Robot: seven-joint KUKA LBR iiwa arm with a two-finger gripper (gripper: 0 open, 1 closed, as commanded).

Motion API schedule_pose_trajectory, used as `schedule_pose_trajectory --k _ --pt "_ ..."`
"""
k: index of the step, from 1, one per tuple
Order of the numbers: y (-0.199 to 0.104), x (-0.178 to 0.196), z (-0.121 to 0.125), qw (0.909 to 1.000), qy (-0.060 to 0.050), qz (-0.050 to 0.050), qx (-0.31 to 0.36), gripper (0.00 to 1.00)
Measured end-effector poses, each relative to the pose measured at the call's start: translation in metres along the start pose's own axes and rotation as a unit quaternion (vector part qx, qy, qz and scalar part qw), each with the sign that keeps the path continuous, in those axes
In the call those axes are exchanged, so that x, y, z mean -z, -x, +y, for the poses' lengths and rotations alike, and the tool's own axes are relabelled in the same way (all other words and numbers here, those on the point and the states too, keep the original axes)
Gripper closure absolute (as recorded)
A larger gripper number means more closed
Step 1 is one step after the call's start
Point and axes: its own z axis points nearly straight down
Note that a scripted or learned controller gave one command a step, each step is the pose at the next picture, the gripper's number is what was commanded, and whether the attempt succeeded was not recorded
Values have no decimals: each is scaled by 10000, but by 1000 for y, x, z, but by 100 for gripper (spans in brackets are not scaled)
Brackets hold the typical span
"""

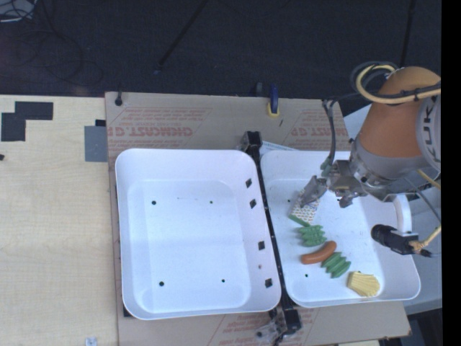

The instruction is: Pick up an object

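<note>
My gripper (312, 195) is low over the right bin (392, 294), near its left wall, reaching in from the right. Just under its tip is a small pale waffle-patterned piece (304, 212), tilted and touching or nearly touching the tip. I cannot make out whether that piece is gripped. Below it a green leafy piece (312, 233) lies on the bin floor. An orange sausage-shaped piece (319, 253), a second green piece (336, 265) and a yellow piece (364, 284) follow toward the front right corner.
The left bin (133, 229) stands beside the right one, with a black divider (261, 222) between them. Both rest on a cardboard sheet (187, 125). The arm's orange band and grey wrist (396, 135) overhang the right bin's far right side.
</note>
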Motion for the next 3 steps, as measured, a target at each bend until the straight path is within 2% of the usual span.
schedule_pose_trajectory --k 1,2,3 --pt "98 10 -92 10000 -12 -10 -55 0" --pt "103 -24 -16 10000 27 -11 6 0" --pt "115 146 65 9999 117 -43 17 0"
